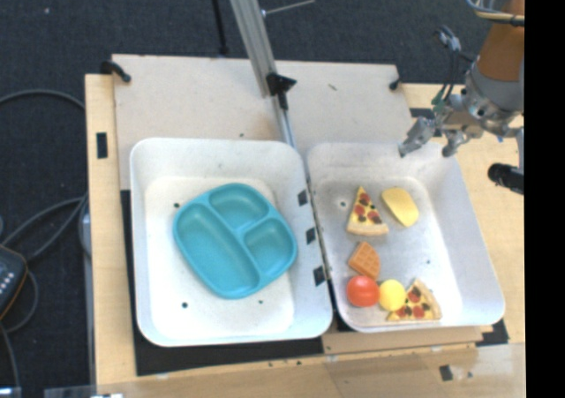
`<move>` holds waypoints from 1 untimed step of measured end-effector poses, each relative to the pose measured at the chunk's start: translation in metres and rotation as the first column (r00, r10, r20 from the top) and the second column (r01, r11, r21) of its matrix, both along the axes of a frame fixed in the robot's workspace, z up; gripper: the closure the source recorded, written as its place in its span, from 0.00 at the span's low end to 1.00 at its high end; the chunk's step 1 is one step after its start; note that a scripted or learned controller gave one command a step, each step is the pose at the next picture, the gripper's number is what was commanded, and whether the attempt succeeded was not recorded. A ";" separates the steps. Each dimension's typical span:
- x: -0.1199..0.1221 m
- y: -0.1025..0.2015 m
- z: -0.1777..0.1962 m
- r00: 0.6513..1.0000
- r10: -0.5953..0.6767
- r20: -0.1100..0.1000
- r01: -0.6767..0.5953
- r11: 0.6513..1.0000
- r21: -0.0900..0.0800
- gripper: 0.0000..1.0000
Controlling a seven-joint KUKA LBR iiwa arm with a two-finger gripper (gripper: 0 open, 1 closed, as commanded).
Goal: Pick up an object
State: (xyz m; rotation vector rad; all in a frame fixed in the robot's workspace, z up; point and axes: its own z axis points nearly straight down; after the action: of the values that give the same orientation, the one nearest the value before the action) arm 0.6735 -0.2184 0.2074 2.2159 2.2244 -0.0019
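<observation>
The right bin (pixel 459 202) holds several toy foods: a pizza slice (pixel 365 214), a yellow cheese wedge (pixel 401 206), a waffle piece (pixel 364 259), a red tomato (pixel 362 291), a yellow lemon (pixel 391 294) and a second pizza slice (pixel 418 303). My gripper (pixel 433 141) hangs over the bin's far right corner, above and right of the cheese wedge. Its two fingers are spread apart with nothing between them.
The left bin (pixel 150 211) holds a blue divided plate (pixel 234 238). A slanted metal post (pixel 252 21) rises behind the bins, with its foot at the gap between them. The grey arm with its orange band (pixel 501 48) comes in from the upper right.
</observation>
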 end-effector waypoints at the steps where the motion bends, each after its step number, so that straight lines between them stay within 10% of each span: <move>1: 0.000 0.000 0.000 1.000 0.001 -0.001 -0.001 1.000 0.000 0.00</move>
State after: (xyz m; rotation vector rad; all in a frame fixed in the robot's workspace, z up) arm 0.6735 -0.2183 0.2074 2.2145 2.2263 -0.0027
